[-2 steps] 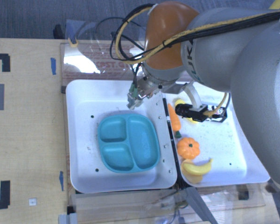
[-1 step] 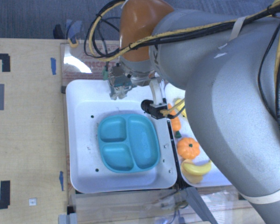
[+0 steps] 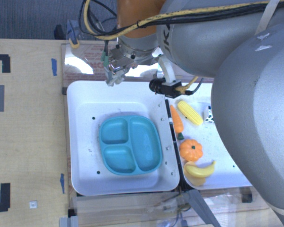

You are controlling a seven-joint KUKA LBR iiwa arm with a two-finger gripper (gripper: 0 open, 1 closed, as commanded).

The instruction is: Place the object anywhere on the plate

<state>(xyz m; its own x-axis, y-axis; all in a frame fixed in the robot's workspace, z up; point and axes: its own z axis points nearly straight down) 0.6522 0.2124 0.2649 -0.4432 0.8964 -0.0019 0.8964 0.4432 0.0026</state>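
Note:
A blue plate (image 3: 130, 144) with three compartments lies in the middle of the left white bin (image 3: 83, 126), and nothing rests on it. My gripper (image 3: 112, 78) hangs over the far edge of that bin, above and behind the plate's far left corner. No object shows in it. In the right bin (image 3: 223, 170) lie a yellow corn cob (image 3: 190, 113), an orange carrot (image 3: 176, 119), a small orange pumpkin (image 3: 191, 150) and a yellow banana (image 3: 199, 169), all close to the divider between the bins.
The grey arm (image 3: 236, 56) covers the upper right of the view and hides much of the right bin. Yellow and black cables (image 3: 92, 18) loop above the gripper. A wooden bench top (image 3: 23, 126) lies to the left.

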